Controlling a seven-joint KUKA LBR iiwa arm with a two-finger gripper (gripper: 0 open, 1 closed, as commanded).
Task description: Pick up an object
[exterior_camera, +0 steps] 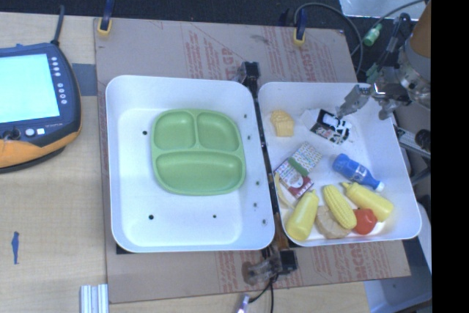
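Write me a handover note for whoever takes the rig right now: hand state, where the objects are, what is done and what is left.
Hand: low over the upper part of the right bin, beside the black-and-white packet; no object seen between its fingers.
Right bin: yellow block, patterned carton, blue bottle, yellow bottle, corn cob, tomato, mustard bottle.
Left bin: green divided plate.
Done: approach. Left: grasp and lift an object.
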